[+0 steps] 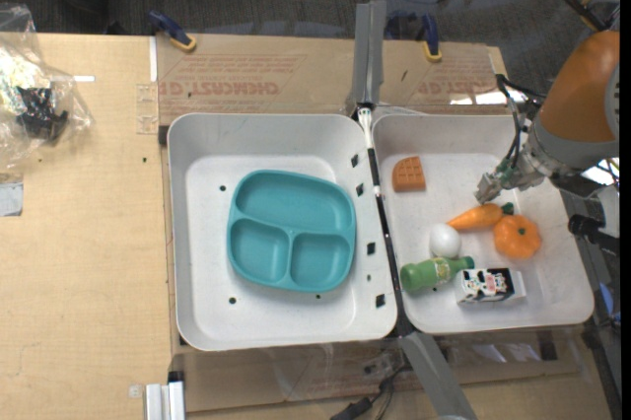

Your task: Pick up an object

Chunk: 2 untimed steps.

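Wooden bench, two white bins side by side. Gripper (496, 179) hangs near right bin (562, 310) right edge, just above toy carrot (479, 217); carrot long axis runs roughly left-right, leafy end toward gripper. Finger state too blurred, cannot tell. Orange (517, 237) just beside carrot.

Orange carrot (474, 217) lies in right bin (582, 305), beside tangerine (517, 238).

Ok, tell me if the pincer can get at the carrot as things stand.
Probably yes. The pincer hangs just above the carrot, nothing lies over it; the orange crowds its right end.
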### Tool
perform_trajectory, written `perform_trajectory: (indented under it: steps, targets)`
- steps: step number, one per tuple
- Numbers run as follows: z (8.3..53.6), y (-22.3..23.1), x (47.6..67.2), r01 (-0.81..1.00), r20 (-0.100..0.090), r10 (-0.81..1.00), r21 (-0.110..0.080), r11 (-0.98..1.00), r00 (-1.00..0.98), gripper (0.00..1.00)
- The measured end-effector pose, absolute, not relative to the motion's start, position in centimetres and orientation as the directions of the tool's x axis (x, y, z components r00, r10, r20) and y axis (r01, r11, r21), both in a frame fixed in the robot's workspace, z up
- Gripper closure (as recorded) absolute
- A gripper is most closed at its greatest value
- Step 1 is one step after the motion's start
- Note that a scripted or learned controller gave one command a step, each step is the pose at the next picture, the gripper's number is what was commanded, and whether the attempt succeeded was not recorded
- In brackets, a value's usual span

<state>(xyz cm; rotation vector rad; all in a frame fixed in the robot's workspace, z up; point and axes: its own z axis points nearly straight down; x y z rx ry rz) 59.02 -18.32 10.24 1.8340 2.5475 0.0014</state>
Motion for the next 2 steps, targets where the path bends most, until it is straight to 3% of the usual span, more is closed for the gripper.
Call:
perform_trajectory:
  steps: [1,2]
  targets:
    - [10.2,-18.3,59.0,0.948,-0.002,0.948,0.002,0.318,-0.318,0.0]
    - [9.2,-18.5,54.9,0.944,0.0,0.944,0.0,0.331,-0.331,0.0]
